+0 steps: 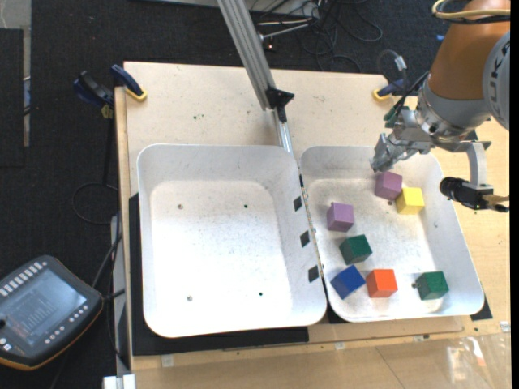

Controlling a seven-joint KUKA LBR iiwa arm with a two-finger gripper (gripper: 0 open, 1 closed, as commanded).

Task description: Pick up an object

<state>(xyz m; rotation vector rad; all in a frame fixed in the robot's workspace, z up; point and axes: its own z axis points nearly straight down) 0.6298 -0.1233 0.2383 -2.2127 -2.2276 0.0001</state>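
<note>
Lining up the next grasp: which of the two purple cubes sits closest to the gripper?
The purple cube touching the yellow cube, just below the gripper.

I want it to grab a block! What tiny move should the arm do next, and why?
Probably lower straight down a little. The gripper hangs just above the upper purple block in the right bin, with nothing visibly held, so a short descent should bring it around that block.

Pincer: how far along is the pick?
Done: the pincer is over the right bin, right above the purple cube beside the yellow cube. In hand: nothing visibly gripped. Left: grasp and lift; all seven cubes sit on the bin floor.
</note>
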